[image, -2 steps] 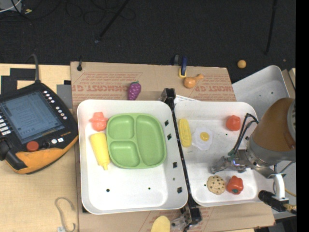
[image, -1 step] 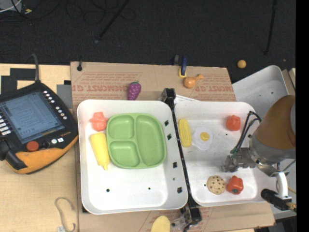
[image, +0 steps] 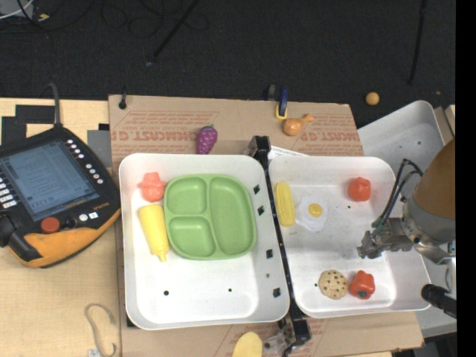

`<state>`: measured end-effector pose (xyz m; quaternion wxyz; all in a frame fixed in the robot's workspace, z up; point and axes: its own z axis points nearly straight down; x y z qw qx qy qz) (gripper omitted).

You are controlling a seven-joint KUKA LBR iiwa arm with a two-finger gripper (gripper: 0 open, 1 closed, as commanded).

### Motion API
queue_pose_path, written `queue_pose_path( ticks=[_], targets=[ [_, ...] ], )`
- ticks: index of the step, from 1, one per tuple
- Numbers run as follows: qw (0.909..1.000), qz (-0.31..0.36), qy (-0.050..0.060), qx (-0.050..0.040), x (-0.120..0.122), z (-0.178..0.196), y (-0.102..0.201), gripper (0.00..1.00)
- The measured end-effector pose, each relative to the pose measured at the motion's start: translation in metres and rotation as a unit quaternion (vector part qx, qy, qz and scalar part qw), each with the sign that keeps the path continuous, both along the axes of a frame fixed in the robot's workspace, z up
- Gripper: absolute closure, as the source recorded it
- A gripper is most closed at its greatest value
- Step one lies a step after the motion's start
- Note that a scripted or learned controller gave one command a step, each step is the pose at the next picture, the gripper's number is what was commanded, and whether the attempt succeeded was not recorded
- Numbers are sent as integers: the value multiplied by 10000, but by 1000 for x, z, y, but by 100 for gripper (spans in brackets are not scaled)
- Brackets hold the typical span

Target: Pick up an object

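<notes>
So the arm came in from the right edge of the frame, with its gripper low over the right bin, lower right part of it. Honestly couldn't tell whether the fingers were open or closed, they were just a dark blur from this angle, and nothing was visibly between them.

Stuff in the right bin: a yellow corn cob up against the left wall, a fried egg just beside it, a red tomato-looking thing toward the upper right, and down near the front a cookie touching or nearly touching a red pepper. The gripper sat just above and to the right of that pair, apart from both.

Left bin had a green divided plate in its upper half, a yellow bottle lying just left of the plate, and a pinkish-red piece above the bottle.

Outside the bins: purple grapes and an orange pear-shaped thing on the cardboard behind, and a teach pendant on the bench at the left of the frame.
</notes>
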<state>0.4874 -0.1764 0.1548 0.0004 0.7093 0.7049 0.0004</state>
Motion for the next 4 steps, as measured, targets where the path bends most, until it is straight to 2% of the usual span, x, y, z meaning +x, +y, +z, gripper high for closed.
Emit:
queue_pose_path(
  ticks=[2, 3, 4],
  targets=[
    [10000, 30, -2, 0, -2, 74, -1, 100],
    [10000, 51, 22, 15, 2, 65, 57, 100],
    [10000, 54, 14, 13, 4, 76, 111, 100]
  ],
)
